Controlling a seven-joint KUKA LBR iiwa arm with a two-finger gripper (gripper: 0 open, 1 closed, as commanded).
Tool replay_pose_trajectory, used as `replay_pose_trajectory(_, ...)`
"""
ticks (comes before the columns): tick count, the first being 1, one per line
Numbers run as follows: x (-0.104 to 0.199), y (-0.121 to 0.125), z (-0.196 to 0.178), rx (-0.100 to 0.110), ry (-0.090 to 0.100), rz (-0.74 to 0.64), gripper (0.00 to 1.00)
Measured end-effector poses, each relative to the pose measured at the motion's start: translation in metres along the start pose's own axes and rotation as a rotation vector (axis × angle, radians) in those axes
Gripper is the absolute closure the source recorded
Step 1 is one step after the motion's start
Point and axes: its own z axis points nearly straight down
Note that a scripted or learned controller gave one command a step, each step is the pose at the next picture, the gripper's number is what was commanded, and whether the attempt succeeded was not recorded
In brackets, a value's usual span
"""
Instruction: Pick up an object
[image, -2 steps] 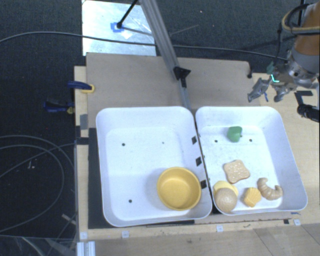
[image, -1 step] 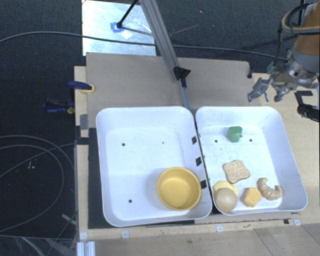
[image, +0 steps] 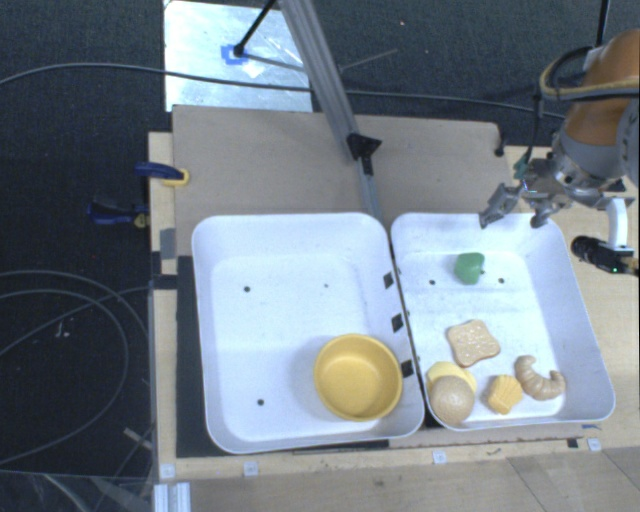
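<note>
Metal fingers stood spread apart with nothing between them, the gripper hanging over the far rim of the right bin. Nothing looked picked yet. The green toy lay nearest, below it; cracker and croissant waited farther off.

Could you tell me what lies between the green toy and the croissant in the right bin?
In the camera view, the cracker-like square lies roughly between the green toy and the croissant.
</note>
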Motion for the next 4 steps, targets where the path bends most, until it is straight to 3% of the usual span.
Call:
replay_pose_trajectory(2,0.004,0.006,0.095,0.0,0.0,-0.006,0.0)
replay_pose_trajectory(3,0.004,0.008,0.08,-0.008,-0.004,-0.008,1.0)
replay_pose_trajectory(4,-0.001,0.005,0.032,-0.009,-0.002,0.0,1.0)
